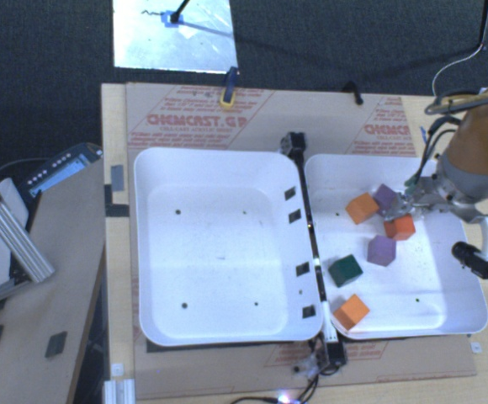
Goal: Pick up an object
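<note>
We're looking down on the surface (116, 251) with its two white bins, and all the action is in the right bin (446, 314). The arm (480, 146) comes in over that bin's far right corner, and the gripper (408, 202) is down low among the blocks near the far edge. Right at its tip we see a cluster: an orange block (362, 208) toward the bin's inner wall, a purple block (386, 196) touching it, and a red-orange block (400, 226) just under the tip. The red-orange block sits directly below the fingers, touching or nearly touching them, but we can't make out whether it is between them, and we can't tell if the fingers are spread or closed. A second purple block (382, 250) lies just beside it toward the near edge, a dark green block (345, 269) near the inner wall, and another orange block (352, 310) at the near inner corner. The left bin (156, 310) sits alongside.
</note>
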Robot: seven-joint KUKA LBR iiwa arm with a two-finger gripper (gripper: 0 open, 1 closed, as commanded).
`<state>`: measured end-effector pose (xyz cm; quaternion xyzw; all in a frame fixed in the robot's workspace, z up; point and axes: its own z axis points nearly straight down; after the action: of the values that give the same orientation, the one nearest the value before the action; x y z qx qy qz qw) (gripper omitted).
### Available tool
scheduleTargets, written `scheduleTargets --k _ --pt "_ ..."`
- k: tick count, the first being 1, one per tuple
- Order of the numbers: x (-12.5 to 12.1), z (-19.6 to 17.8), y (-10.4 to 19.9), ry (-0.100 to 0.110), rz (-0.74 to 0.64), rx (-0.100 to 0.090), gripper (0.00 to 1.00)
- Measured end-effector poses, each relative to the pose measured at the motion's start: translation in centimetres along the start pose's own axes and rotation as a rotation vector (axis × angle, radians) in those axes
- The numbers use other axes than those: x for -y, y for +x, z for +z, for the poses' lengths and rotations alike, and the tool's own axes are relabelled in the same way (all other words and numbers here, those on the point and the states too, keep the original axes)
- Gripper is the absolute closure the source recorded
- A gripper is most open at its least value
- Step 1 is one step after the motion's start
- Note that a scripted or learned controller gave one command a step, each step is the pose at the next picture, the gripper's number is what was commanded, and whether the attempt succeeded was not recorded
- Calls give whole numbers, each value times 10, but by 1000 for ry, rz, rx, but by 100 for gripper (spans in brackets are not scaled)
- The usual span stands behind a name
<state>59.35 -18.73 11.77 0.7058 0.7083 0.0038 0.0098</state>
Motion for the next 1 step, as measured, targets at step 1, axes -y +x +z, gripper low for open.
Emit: scheduleTargets --k 1 --pt "-23 19 -13 14 -2 -8 100"
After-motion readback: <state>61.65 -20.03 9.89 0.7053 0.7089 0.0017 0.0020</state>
